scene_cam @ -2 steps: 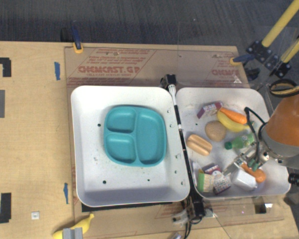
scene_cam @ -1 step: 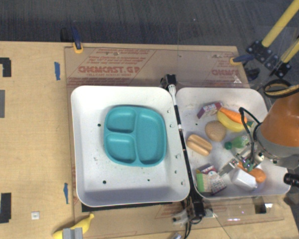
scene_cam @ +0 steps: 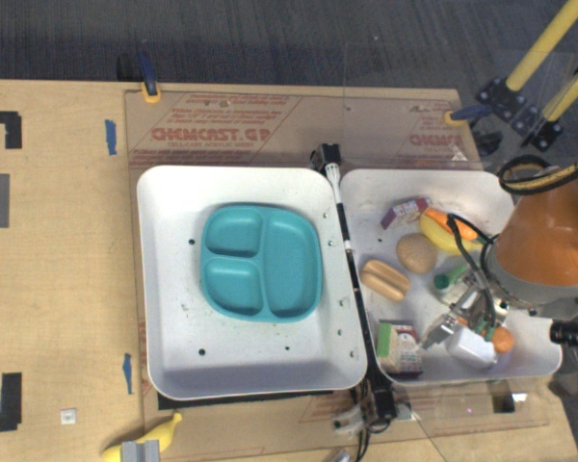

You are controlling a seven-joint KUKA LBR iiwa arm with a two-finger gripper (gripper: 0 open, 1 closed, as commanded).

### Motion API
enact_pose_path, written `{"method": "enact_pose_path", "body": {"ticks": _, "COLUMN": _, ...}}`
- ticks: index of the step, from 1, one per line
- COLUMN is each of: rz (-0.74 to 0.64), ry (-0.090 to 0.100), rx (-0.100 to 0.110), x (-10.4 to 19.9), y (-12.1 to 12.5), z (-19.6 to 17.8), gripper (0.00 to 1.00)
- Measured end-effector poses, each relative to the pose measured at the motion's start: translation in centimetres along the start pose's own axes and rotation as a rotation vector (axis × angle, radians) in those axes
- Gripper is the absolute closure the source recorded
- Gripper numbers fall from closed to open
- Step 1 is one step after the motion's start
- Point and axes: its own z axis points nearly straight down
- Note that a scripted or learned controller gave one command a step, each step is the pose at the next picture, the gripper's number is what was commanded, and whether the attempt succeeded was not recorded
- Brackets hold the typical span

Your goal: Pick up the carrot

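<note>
The carrot [scene_cam: 502,340] shows as a small orange end at the lower right of the right bin [scene_cam: 520,189]; the rest of it is hidden under the gripper. A green bit [scene_cam: 450,279] lies on the gripper's upper left side, and I cannot tell if it belongs to the carrot. My gripper [scene_cam: 464,320] is low inside the right bin, directly over this spot, below the arm's orange band [scene_cam: 549,239]. A white block [scene_cam: 474,348] sits just under and in front of it.
The right bin also holds a yellow and orange piece [scene_cam: 443,229], a tan potato-like lump [scene_cam: 416,253], a hot dog bun [scene_cam: 385,279], a purple packet [scene_cam: 405,210] and a green-and-red box [scene_cam: 399,345]. A teal divided plate [scene_cam: 263,262] lies in the left bin [scene_cam: 164,287].
</note>
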Motion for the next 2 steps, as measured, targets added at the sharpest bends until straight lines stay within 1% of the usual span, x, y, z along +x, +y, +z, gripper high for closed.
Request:
{"method": "enact_pose_path", "body": {"ticks": 1, "rz": 0.052, "ry": 0.001, "rx": -0.002, "x": -7.8, "y": -1.3, "z": 0.3, "gripper": 0.00}}
{"method": "enact_pose_path", "body": {"ticks": 2, "rz": 0.071, "ry": 0.006, "rx": -0.001, "x": -4.4, "y": -5.4, "z": 0.1, "gripper": 0.00}}
